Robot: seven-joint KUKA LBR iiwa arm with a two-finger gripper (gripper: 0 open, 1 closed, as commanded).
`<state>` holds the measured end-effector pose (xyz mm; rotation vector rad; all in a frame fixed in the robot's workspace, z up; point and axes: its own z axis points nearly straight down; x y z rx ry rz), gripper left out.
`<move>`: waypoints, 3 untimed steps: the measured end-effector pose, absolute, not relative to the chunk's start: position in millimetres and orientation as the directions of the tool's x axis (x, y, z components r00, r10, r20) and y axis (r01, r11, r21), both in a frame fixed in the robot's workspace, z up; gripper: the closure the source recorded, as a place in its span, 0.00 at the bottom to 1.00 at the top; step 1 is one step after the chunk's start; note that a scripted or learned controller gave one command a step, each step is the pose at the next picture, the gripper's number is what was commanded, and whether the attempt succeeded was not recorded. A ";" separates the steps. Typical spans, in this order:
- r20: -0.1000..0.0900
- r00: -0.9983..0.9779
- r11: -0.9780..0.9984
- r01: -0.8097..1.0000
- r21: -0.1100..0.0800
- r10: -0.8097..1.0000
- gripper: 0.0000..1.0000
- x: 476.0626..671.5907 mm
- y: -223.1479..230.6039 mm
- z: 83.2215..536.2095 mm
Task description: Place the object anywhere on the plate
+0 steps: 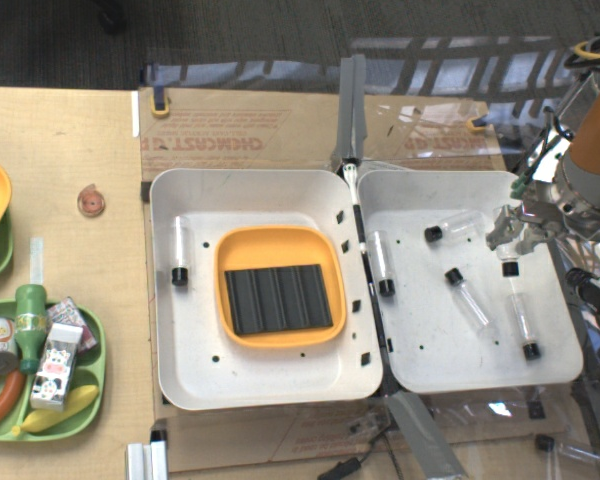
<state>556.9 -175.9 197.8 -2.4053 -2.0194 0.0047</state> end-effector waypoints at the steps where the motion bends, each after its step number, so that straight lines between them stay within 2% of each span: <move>1: -0.002 -0.033 0.033 0.999 0.000 0.999 1.00 625.8 -200.1 233.7; 2: -0.002 -0.113 0.113 0.994 -0.001 0.994 1.00 659.0 -222.2 226.9; 3: -0.003 -0.304 0.304 0.953 0.001 0.953 1.00 659.7 -221.6 278.9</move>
